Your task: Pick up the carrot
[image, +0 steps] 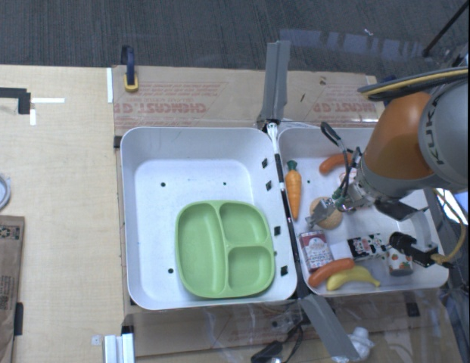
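Claw [323, 216]: low in the right bin, at the bun; too small and too cluttered there to tell how wide it stands or whether anything is in its grip.
Arm [401, 146]: in from the right, orange band above the wrist, grey body cut off at the right edge.
Bun [328, 212]: pale round lump right at the claw, in the middle of the right bin.
Carrot [294, 190]: in the right bin, along its left wall, green top toward the far side, tip toward the near side; left of the claw, close but apart from it.
Sausage [334, 162]: orange-red, far part of the right bin, right of the carrot's top.
Packet [315, 249]: red and white, near side of the claw.
Red pepper [332, 269]: near edge of the right bin, just beside the banana.
Banana [353, 279]: yellow, against the near wall.
Right bin [416, 284]: white, shallow, crowded.
Left bin [144, 203]: white, beside the right bin.
Plate [225, 248]: green, three compartments, near right part of the left bin.
Bench [53, 203]: pale wood, left of both bins.
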Controlling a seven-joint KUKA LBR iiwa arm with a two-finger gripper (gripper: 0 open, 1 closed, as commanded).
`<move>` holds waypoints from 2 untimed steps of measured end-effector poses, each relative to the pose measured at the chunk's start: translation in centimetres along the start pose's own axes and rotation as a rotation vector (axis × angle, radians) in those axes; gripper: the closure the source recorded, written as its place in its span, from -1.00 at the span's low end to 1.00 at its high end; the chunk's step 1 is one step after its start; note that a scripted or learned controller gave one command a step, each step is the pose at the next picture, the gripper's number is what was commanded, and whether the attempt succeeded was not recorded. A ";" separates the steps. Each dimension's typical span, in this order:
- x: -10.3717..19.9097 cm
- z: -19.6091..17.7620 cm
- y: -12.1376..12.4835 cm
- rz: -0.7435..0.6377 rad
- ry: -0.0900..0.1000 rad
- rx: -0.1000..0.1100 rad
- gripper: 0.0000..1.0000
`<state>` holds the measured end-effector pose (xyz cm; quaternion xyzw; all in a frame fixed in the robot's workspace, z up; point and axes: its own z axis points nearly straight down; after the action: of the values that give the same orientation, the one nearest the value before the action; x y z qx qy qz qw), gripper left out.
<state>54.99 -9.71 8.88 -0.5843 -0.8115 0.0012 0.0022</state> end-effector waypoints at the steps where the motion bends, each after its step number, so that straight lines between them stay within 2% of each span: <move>1: -0.1 -1.0 0.2 0.003 -0.002 -0.003 1.00; 2: 7.0 -10.0 -3.9 -0.203 -0.001 0.000 1.00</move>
<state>49.14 -4.35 18.92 -0.4992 -0.8665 0.0010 0.0018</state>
